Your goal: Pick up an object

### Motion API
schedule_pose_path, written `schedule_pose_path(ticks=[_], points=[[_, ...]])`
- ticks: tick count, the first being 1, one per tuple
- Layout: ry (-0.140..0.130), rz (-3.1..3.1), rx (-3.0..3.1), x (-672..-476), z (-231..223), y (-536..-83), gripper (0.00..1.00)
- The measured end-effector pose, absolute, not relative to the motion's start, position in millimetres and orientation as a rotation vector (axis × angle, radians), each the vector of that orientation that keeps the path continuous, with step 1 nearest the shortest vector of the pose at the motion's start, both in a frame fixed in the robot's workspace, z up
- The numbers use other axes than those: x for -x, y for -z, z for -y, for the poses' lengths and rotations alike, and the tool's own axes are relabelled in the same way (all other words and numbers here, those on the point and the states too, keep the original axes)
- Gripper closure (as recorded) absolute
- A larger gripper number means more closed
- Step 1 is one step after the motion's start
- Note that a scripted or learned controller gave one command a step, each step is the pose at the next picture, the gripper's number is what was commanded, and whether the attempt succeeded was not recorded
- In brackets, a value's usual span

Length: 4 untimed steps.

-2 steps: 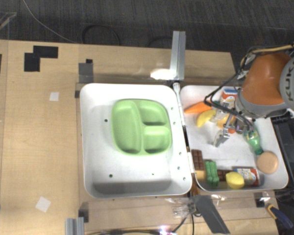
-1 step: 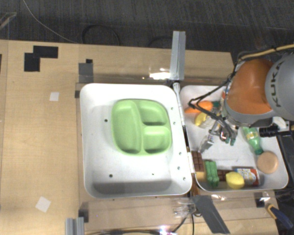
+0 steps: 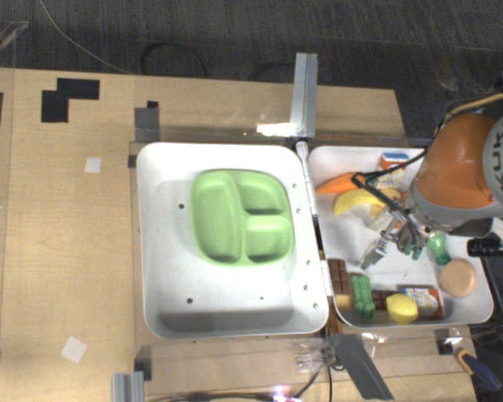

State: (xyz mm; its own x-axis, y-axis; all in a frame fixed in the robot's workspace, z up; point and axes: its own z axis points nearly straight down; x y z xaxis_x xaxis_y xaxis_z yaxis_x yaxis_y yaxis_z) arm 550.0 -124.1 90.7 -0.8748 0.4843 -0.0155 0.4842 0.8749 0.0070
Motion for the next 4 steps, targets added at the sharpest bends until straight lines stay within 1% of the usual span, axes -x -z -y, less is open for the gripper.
schedule_pose_path(ticks=[1, 2, 3, 4], points=[[-0.003, -3.012, -0.815, -496.1, 103.8, -91.7, 0.0], [0.005, -3.114, 0.133, -494.2, 127.2, -91.8, 0.0], [0.01, -3.114, 0.166, -501.1, 95.9, -92.0, 0.0], [0.016, -2.782, 1.411, -523.3, 130.8, -91.7, 0.0]])
